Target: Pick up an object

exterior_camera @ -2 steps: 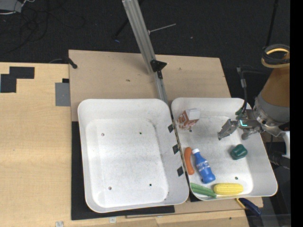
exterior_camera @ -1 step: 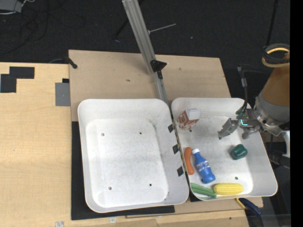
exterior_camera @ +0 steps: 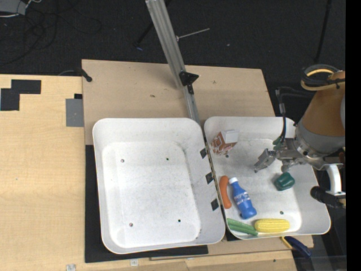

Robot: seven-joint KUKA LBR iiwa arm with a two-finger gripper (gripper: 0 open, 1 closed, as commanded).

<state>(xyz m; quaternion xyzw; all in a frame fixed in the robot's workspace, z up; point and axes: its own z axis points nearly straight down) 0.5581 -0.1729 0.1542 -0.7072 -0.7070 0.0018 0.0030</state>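
My gripper (exterior_camera: 274, 164) hovers over the right part of the right bin (exterior_camera: 316, 222), its fingers spread open with nothing between them. A dark green block (exterior_camera: 285, 180) lies just below and to the right of the fingertips, apart from them. Left of the gripper, a small brown-and-white carton (exterior_camera: 224, 141) stands near the bin's back left. An orange carrot-like piece (exterior_camera: 225, 192) and a blue bottle (exterior_camera: 242, 198) lie side by side by the bin's left wall. A yellow corn cob (exterior_camera: 272, 226) and a green pea pod (exterior_camera: 242, 228) rest along the front edge.
The left bin (exterior_camera: 113, 134) sits beside the right one, with black clips on the shared wall (exterior_camera: 206, 165). A slanted metal rail (exterior_camera: 169, 44) rises behind the bins. The arm's grey body (exterior_camera: 324, 117) stands at the right bin's right side.
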